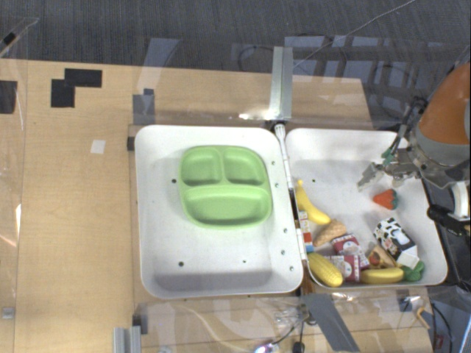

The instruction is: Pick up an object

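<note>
You have the two-finger gripper [381, 169] low over the right white bin [331, 149], its jaws spread apart and holding nothing, just above and left of a small orange-red toy piece with a green tip [384, 198] that lies on the bin floor near the right wall. Judged by look, that piece is light, stiff moulded plastic, likely smooth and a little slippery; close across its short width, not over the tip. The bin floor is flat, smooth and white, so the piece may skid if nudged. Room is fair on its left, tighter toward a black-and-white patterned block [390, 235] just below. The left white bin [158, 197] bears a green sectioned plastic plate [224, 185].
</note>
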Robot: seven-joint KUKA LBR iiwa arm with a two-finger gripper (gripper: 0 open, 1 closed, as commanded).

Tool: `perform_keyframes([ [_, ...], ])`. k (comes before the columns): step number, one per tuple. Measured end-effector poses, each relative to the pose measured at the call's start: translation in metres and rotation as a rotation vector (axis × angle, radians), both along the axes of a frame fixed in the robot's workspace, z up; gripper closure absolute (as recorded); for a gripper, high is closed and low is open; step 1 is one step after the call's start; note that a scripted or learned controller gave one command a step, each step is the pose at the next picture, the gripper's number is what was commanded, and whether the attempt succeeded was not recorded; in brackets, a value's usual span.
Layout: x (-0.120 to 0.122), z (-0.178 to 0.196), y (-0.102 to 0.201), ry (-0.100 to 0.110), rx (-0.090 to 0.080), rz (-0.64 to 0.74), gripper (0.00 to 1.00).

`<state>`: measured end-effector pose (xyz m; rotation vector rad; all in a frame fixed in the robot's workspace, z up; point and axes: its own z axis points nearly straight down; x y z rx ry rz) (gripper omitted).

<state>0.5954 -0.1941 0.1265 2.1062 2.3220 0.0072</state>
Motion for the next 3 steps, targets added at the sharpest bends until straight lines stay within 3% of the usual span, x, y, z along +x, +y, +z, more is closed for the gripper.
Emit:
perform_keyframes([
  [1, -0.036, -0.036, -0.011, -0.007, -0.001, -0.017, 0.0],
  [2, -0.034, -0.024, -0.01, -0.014, -0.001, -0.016, 1.0],
  [3, -0.014, 0.067, 0.038, 0.001, 0.001, -0.106, 1.0],
])
